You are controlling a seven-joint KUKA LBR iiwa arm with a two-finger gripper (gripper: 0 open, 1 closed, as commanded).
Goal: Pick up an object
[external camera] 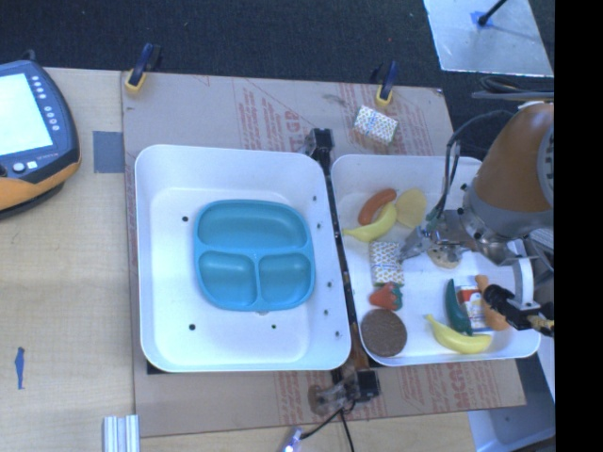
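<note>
Nothing lifted yet: gripper (426,243) low in the right bin (528,351) at frame right, beside the banana (374,225); claw state unclear.

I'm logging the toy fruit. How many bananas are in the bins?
2. One banana lies near the right bin's top left; the other lies along its bottom edge. The arm may hide more.

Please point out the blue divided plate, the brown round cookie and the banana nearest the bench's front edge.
blue divided plate (252,253): camera view, on its central ridge.
brown round cookie (383,332): camera view, middle of its top face.
banana (459,339): camera view, middle of its curved body.
</note>
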